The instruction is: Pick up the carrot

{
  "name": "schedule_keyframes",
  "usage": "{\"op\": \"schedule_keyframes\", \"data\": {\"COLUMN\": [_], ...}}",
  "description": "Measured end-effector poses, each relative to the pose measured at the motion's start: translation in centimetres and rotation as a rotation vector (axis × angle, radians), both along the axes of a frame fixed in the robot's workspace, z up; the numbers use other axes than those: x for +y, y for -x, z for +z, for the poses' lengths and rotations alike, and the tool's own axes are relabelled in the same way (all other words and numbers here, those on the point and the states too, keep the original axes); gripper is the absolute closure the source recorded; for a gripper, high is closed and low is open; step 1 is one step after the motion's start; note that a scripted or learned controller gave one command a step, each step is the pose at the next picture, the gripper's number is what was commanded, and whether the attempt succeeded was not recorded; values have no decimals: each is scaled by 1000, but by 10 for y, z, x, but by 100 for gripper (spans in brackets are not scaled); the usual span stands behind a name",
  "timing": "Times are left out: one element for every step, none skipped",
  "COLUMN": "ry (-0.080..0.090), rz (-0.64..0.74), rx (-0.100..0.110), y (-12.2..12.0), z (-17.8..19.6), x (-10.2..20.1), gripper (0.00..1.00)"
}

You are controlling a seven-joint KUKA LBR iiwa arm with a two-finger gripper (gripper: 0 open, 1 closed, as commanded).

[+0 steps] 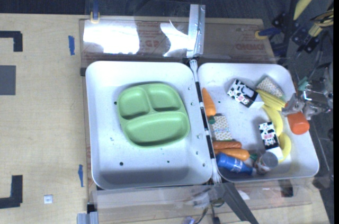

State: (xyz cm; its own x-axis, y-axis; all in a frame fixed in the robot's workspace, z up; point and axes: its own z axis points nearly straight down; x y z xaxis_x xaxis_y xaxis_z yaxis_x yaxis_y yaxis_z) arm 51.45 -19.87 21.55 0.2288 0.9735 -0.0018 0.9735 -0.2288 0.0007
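The orange plastic carrot (pixel 208 102) lies in the right white bin (pixel 310 162), against its left wall, in the middle of the frame. The gripper (pixel 304 102) sits at the right edge over that bin's right rim; its opening cannot be told.

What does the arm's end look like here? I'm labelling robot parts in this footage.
At the right bin's right edge, the arm shows a bright orange band shaped like a short cylinder. Above it sits a grey metal gripper assembly with pale, angular brackets. Thin dark cables and a teal-coloured fitting run beside it. I can see no markings.
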Motion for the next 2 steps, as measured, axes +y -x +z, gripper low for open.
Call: {"op": "schedule_keyframes", "data": {"ry": [0,-4], "rz": [0,-144], "rx": [0,4], "y": [0,22], "z": [0,-58], "x": [0,17], "gripper": [0,0]}}
